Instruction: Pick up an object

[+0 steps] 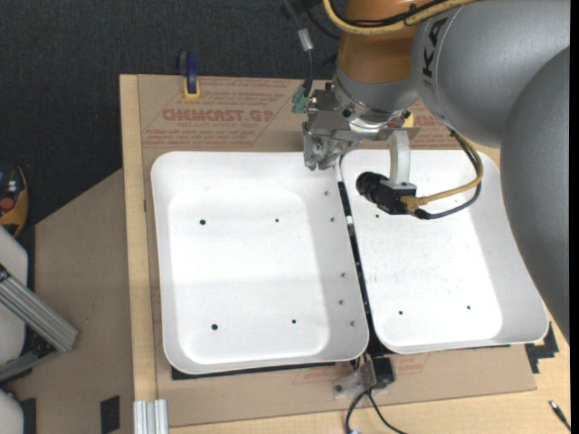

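Note:
My gripper (318,155) hangs below the orange-banded wrist (380,25), over the far end of the seam between the two bins. It sits just above the left bin's (181,242) far right corner. A black part (378,191) with a yellowish cable (448,202) juts from the wrist over the right bin's (470,269) far left area. Both bin floors show plain white with a few small dark dots.
The grey arm (507,70) covers the upper right and overhangs the right bin's far side. The bins rest on a brown board (226,107) with a blue clamp (189,70) at its far edge. A metal rail (36,310) lies off the left.

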Available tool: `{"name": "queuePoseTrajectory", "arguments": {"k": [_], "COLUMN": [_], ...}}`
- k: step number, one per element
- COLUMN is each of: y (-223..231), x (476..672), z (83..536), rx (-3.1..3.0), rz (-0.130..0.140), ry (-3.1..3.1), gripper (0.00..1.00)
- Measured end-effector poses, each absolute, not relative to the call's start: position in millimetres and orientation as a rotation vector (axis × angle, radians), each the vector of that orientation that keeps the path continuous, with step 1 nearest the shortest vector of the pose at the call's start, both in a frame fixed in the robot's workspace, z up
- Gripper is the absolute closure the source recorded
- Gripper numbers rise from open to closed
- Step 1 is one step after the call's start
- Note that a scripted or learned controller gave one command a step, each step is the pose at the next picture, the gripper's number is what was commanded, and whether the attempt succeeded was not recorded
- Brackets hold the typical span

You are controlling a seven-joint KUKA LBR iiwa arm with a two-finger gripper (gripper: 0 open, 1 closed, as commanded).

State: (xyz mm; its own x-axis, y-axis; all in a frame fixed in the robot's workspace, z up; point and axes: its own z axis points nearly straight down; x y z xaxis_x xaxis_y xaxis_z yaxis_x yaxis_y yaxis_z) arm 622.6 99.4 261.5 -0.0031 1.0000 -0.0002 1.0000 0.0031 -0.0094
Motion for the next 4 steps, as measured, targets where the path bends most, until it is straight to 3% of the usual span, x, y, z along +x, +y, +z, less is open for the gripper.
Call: {"name": "queuePoseTrajectory", "arguments": {"k": [1, 2, 3, 4], "y": [28, 25, 78, -31], "x": [632.3, 618.9, 639.2, 668.3], "z": [295, 319, 222, 302], "rx": [-2.232, -2.225, -2.211, -2.239], "rz": [-0.004, -0.004, 0.009, -0.007], "ry": [-2.219, -2.223, -2.221, -2.221], "gripper": [1.00, 1.00, 1.00, 1.00]}}
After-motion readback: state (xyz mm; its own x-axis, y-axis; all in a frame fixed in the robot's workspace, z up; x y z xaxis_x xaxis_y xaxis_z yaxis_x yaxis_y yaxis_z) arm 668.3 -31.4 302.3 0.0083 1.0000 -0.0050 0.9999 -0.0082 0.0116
